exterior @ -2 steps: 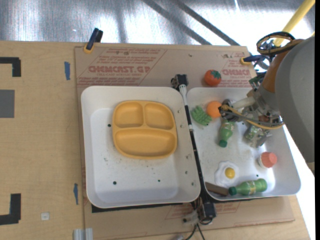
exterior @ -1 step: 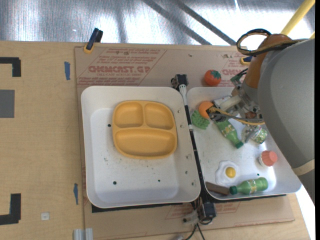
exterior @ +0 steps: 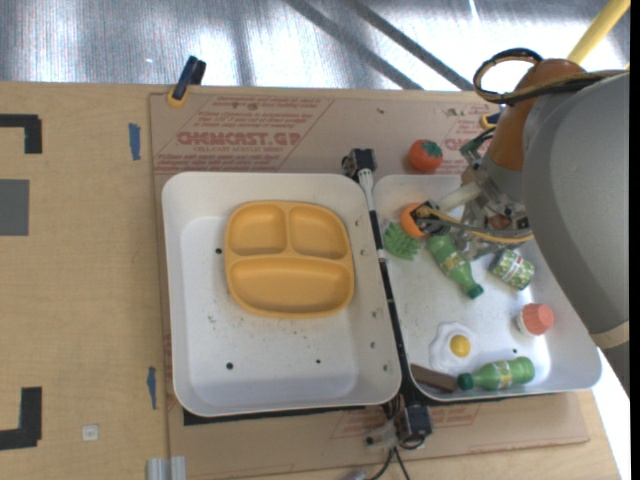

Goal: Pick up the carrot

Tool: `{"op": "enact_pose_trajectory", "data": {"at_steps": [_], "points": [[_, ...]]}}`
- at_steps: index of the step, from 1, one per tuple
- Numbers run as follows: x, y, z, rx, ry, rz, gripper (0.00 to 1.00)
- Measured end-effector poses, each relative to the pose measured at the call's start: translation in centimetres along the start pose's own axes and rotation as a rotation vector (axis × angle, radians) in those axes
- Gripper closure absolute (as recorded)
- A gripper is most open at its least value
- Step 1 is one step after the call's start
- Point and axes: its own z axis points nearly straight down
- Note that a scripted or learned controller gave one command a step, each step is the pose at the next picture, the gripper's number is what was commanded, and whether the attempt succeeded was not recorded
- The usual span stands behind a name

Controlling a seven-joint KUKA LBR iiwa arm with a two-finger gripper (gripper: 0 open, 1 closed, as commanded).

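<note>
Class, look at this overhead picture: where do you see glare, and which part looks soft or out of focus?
Camera view: bright streaks of glare cross the grey ribbed surface at the top; the arm at right looms large and soft-edged; the left bin is evenly lit; the carrot looks fairly sharp.

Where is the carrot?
In the camera view, the carrot lies at the upper left of the right bin, near the wall between the bins, just left of a green bottle.

- Bright, even light from above; shadows faint and soft.
- Glare streaks cross the ribbed grey metal surface (exterior: pixel 250 23), far side.
- The grey robot arm (exterior: pixel 585 188) on the right looks slightly blurred.
</note>
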Motion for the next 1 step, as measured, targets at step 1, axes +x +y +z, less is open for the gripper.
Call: {"op": "enact_pose_trajectory", "data": {"at_steps": [1], "points": [[-4.41,-4.06,-8.92,0.000,0.022,0.153,1.00]]}}
